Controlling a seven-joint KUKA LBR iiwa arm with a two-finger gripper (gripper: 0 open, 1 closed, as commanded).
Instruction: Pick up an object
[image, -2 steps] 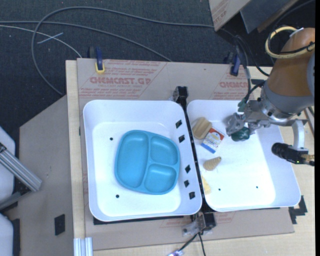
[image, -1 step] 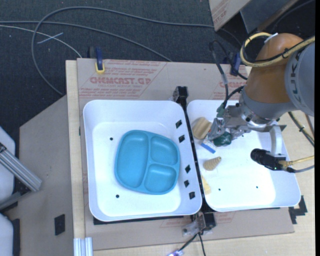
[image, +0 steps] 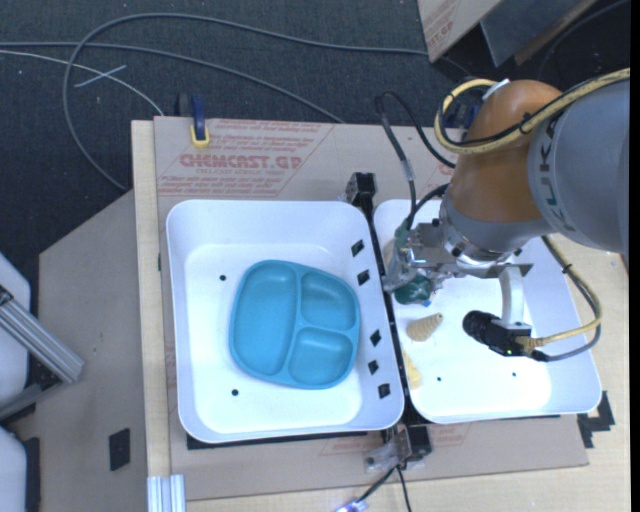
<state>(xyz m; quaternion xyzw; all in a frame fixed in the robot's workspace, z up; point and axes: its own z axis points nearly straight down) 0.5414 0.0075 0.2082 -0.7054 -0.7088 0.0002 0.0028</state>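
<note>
My gripper (image: 408, 270) hangs low over the left edge of the right bin (image: 560, 390), close to the divider between the bins. A small teal-green object (image: 413, 293) sits directly under it, partly hidden by the gripper body, and whether it is gripped is unclear. A tan, cone-shaped object (image: 425, 326) lies on the bin floor just in front of the gripper, apart from it. Near the bin's front left corner rests a small yellowish piece (image: 413, 376). The grey and orange arm (image: 500, 150) covers the back of the right bin.
A blue divided plate (image: 295, 323) lies in the middle of the left bin (image: 190, 240). A black connector with a yellow cable (image: 492, 332) hangs from the arm over the right bin. Black clips (image: 372, 305) line the wall between the bins.
</note>
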